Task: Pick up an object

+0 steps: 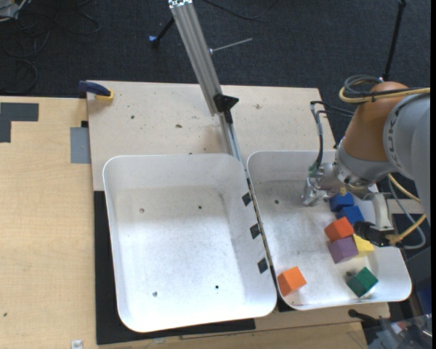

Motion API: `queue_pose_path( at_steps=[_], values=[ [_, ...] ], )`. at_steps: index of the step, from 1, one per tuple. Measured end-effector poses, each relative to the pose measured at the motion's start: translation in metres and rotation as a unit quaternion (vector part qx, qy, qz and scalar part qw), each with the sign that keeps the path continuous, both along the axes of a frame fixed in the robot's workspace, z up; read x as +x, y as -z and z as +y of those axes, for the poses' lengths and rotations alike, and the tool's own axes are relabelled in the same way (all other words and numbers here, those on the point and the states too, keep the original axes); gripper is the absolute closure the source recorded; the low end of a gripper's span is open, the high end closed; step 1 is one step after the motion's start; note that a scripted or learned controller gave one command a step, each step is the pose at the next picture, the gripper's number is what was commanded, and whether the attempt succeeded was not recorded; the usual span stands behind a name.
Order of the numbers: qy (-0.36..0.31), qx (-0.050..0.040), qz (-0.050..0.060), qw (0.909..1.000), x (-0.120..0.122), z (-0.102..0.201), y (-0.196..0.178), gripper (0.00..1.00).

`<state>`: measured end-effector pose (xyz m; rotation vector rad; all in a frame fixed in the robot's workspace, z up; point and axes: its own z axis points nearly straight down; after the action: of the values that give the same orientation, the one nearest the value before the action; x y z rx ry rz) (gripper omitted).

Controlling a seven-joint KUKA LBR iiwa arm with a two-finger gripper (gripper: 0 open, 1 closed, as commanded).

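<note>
Gripper [311, 195] of mine hangs just left of the blue block [346, 208] in the right bin [291, 167] (can't tell how it's set).

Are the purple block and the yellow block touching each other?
Touching. The camera view shows the purple block pressed against the yellow block in the right bin, with no white floor visible between them.

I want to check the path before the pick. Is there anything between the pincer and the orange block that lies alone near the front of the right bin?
Nothing visible blocks it. The pincer hangs over the bin's bare floor, and the orange block lies alone toward the front. The other blocks cluster to the right, off that line.
</note>
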<state>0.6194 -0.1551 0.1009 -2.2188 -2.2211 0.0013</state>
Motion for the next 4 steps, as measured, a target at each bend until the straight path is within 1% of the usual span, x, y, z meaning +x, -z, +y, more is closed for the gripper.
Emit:
queue_pose_path(
  at_steps=[2,3,4],
  values=[
    [0.000,-0.0009,-0.003,1.0000,-0.003,0.006,-0.125,1.00],
    [0.000,-0.0006,-0.002,1.0000,-0.002,0.004,-0.152,1.00],
    [-0.001,0.0006,0.001,1.0000,-0.015,0.046,-0.150,1.00]
  ],
)
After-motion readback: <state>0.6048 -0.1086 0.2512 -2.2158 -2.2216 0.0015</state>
